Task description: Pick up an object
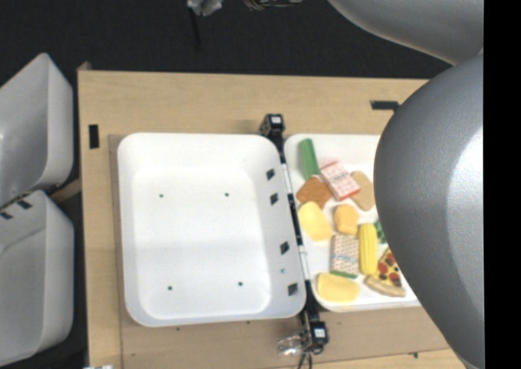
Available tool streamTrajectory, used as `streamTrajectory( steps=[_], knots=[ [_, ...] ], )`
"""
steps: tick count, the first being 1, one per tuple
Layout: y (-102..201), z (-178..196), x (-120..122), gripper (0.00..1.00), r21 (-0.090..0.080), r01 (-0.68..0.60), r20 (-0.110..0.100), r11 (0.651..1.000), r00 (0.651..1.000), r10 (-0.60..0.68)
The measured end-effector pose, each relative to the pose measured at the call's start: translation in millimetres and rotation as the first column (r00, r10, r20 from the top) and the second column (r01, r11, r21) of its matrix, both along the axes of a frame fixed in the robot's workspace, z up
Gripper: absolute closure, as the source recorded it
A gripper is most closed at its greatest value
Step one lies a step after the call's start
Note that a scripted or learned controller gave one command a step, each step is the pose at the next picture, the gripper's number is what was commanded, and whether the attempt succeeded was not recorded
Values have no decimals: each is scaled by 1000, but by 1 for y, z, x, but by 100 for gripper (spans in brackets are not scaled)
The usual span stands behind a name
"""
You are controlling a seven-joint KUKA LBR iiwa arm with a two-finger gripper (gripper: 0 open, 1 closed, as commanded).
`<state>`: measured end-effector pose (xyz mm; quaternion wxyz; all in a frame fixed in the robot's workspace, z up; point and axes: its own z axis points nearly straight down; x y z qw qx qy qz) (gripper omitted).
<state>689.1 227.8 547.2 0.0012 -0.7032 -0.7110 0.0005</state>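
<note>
Toy foods: corn cob (pixel 368 248), green cylinder (pixel 307 157), pizza slice (pixel 387 276), heaped in right bin (pixel 342 305) for picking. Claw hidden by grey arm (pixel 440 221) overhead; opening, hold and relative placement cannot be told. Left bin (pixel 130 229) alongside on table (pixel 163 98).

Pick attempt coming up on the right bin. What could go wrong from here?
1. The toy foods sit packed together in the right bin: the corn cob touches the cracker, so a grasp may nudge or catch a neighbour.
2. The arm covers that bin's right part, so items there can't be checked.
3. The green cucumber lies by the bin wall, leaving little room.
</note>
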Motion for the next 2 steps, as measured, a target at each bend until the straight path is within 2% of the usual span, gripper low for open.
streamTrajectory(
  steps=[1,2],
  knots=[
    [-8,-160,-33,100,-9,12,-19,1000,1000,-12],
    [-7,12,1,100,3,8,19,1000,1000,-8]
  ],
)
